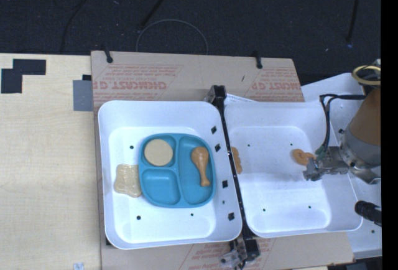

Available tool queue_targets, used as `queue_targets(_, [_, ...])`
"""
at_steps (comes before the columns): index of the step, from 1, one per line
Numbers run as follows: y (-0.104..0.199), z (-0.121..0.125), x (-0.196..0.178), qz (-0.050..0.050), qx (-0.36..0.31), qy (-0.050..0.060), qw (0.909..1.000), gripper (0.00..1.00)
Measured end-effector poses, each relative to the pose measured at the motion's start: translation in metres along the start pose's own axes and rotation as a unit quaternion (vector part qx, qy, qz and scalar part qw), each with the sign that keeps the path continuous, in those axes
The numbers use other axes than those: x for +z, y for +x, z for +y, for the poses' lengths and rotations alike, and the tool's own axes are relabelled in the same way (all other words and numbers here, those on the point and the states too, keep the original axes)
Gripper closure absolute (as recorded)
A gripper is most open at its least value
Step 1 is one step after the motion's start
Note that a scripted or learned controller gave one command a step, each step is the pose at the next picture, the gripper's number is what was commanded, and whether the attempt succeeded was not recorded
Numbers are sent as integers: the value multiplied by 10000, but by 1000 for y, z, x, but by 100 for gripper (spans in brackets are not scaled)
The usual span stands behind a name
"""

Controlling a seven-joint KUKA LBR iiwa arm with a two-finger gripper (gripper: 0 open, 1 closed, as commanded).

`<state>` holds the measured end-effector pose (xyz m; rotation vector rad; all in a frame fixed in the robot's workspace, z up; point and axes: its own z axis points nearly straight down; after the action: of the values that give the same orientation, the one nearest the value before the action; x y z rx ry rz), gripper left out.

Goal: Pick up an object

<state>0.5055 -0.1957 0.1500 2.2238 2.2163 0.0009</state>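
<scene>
Nearest the camera, the front rims of two shallow white bins sit side by side on the desk (43, 169), w/ a black clip joint between them.

In the left bin (118, 225) lies a blue divided tray (163, 191). A round tan patty (158, 152) sits in its upper-left compartment, and a toy drumstick (201, 165) lies in the right-hand compartment, running front to back. A pale bread-like piece (128, 180) rests on the bin floor, touching the tray's left edge.

In the right bin (273, 213), a small tan piece (236, 160) lies tight against the left wall, by the divider. Over at the right side, an orange-tan food item (301, 156) lies on the bin floor — the end effector (314, 172) sits just beside it, low over the bin at its right wall. Can't tell if it's touching the item or clamped on anything.

The arm (367, 138) comes in from the right, w/ a black cable looping above it.

Farther back — a cardboard sheet (186, 79) w/ red print under the bins, then dark floor w/ cables.
</scene>
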Motion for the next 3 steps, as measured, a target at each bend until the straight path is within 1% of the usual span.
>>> queue_targets(1, [5,2,-43,4,-25,3,10000,100])
queue_targets(2, [0,0,-105,-3,-24,-10,10000,100])
queue_targets(3, [-1,0,-143,2,-25,3,10000,100])
